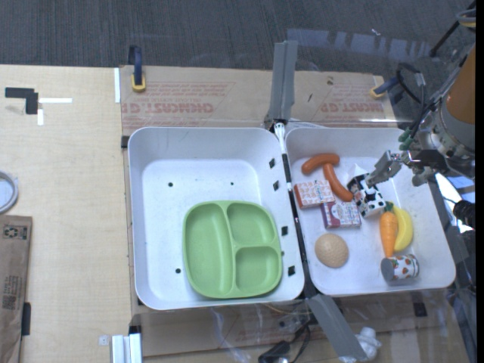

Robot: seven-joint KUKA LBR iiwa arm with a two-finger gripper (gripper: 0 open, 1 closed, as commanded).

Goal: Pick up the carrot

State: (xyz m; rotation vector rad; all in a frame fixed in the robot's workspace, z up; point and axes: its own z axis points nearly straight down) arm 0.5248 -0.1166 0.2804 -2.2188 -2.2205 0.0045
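Observation:
The carrot (pixel 388 234) is orange with a green top and lies in the right bin (pixel 439 225), pointing toward the front, beside a yellow banana (pixel 404 228). My gripper (pixel 364 181) reaches in from the right and hangs over the middle of that bin. It is just behind and left of the carrot's green end, above a small black-and-white toy (pixel 372 200). The carrot lies free on the bin floor, apart from the gripper.
The right bin also holds two sausages (pixel 321 162), two small boxes (pixel 314 193), a tan egg (pixel 331 249) and a small can (pixel 401 267) in front of the carrot. The left bin (pixel 151 203) holds a green divided plate (pixel 233 248).

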